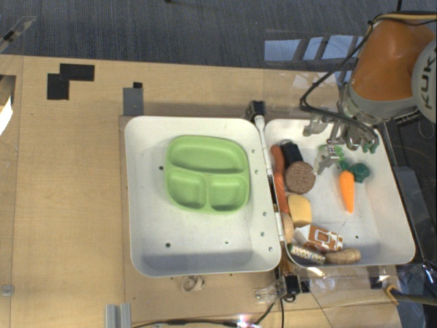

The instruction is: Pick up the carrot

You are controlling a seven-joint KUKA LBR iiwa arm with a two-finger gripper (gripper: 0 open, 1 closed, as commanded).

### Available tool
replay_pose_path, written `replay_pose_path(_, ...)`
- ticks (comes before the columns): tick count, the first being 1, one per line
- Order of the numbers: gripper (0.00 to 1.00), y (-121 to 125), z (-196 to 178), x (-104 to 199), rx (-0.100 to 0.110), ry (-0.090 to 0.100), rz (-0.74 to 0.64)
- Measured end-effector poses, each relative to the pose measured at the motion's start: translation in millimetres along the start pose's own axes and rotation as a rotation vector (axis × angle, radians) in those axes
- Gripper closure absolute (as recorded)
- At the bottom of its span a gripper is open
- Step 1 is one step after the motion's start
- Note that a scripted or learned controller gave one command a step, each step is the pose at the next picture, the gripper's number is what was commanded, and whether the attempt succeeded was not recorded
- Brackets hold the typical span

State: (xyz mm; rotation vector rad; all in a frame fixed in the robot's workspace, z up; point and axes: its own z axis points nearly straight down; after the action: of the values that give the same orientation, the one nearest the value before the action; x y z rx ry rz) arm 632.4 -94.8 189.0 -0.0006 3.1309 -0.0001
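Note:
The carrot (348, 191) lies in the right bin (389, 217), toward its back right. It is orange, with a green leafy top (359, 171) pointing away and its tip pointing toward the front. My gripper (345, 144) hangs over the back of that bin, just behind and slightly left of the carrot's green top. The wrist and the orange band (382, 60) cover much of the gripper from above. Nothing is seen held in it.
Along the right bin's left side lie a red sausage (276, 169), a black piece (291, 152), a brown round patty (299, 178), a yellow block (299, 209), a small patterned box (323, 238) and a tan piece (341, 256). A green divided plate (207, 173) sits in the left bin (150, 238).

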Motion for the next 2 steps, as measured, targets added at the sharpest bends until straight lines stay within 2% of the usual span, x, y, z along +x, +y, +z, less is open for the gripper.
replay_pose_path(1, 0.00, -64, 98, 52, 0.003, -0.007, -0.070)
replay_pose_path(2, 1.00, -62, 85, 47, 0.005, -0.017, -0.077)
